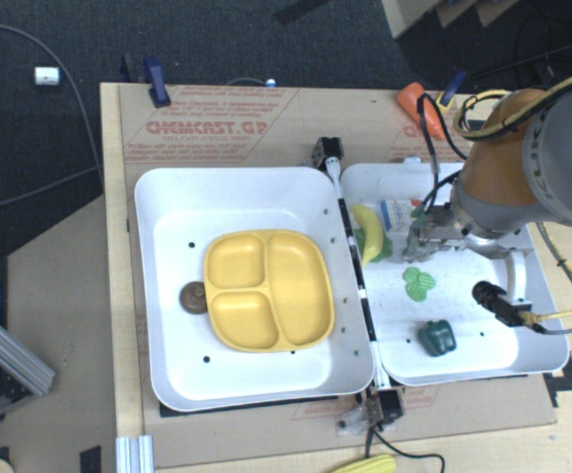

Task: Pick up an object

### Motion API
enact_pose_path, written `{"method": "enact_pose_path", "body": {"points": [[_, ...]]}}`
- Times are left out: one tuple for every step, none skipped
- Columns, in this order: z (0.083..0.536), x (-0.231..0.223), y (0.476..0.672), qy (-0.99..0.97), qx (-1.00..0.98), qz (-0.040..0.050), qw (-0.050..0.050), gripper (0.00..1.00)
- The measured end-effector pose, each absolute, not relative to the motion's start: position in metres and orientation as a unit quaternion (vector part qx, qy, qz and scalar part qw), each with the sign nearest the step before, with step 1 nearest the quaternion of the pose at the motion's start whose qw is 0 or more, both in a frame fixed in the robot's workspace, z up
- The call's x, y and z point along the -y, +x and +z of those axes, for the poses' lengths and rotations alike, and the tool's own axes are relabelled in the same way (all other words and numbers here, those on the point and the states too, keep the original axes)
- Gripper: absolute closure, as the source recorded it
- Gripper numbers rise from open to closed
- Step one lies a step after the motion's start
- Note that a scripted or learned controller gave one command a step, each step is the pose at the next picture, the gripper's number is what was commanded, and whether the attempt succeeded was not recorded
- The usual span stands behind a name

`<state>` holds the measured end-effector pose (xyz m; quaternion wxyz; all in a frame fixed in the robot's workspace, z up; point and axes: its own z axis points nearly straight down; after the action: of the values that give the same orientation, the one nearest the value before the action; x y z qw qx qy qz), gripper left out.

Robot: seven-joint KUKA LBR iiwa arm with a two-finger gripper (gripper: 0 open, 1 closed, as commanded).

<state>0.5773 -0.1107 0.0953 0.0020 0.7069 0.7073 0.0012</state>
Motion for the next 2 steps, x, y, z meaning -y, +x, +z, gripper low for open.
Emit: {"method": "enact_pose_path", "body": {"points": [[0.095,0.111,0.577,0.707,-0.707,0.0011,0.002,0.0],[0.084,0.102,0.547,0.707,-0.707,-0.0005,-0.001,0.0]]}}
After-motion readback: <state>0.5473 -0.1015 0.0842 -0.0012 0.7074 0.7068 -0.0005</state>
